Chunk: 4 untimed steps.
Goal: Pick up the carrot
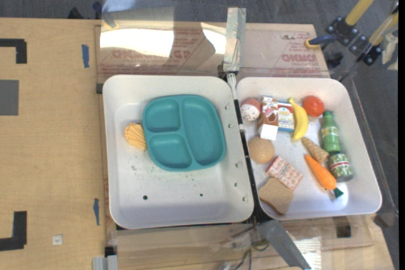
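Observation:
The carrot (pixel 322 174) is orange with a small green tip. It lies slantwise near the front right of the right bin (pixel 366 199). A cone-shaped pastry (pixel 314 149) touches its upper end, and a green can (pixel 340 165) sits just to its right.
The right bin also holds a banana (pixel 299 120), a tomato (pixel 313 105), a green bottle (pixel 329 131), small cartons (pixel 272 117), a bun (pixel 261 150), a wrapped snack (pixel 284 173) and bread (pixel 276 195). The left bin (pixel 120 199) holds a teal divided plate (pixel 184 131) and a shell-shaped cookie (pixel 135 135).

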Tool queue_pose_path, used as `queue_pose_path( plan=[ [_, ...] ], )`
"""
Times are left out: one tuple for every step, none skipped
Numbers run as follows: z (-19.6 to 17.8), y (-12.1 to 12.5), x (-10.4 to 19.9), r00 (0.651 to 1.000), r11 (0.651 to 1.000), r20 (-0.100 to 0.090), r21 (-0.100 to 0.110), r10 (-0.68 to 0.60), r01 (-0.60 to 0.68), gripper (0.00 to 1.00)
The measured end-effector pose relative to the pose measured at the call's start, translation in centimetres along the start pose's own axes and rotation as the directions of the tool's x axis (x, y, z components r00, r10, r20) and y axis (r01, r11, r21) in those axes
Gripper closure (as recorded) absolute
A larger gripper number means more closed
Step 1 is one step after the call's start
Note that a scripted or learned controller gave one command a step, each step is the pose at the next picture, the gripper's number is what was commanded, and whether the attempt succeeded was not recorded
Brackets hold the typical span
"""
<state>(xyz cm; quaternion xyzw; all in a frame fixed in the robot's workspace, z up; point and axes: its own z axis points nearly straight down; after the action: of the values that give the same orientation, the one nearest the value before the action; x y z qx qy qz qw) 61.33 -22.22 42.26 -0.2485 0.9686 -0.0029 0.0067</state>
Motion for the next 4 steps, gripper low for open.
queue_pose_path(
  plan=[
    [12.1, 2.6, 4.7, 0.868, 0.868, -0.003, -0.014, -0.496, 0.496, 1.0],
    [10.6, 2.5, 4.4, 0.869, 0.869, 0.003, -0.001, -0.494, 0.494, 1.0],
    [9.4, 2.4, 4.2, 0.871, 0.871, 0.008, 0.007, -0.492, 0.492, 1.0],
    [8.2, 2.4, 4.0, 0.872, 0.872, 0.013, 0.015, -0.489, 0.489, 1.0]
  ],
)
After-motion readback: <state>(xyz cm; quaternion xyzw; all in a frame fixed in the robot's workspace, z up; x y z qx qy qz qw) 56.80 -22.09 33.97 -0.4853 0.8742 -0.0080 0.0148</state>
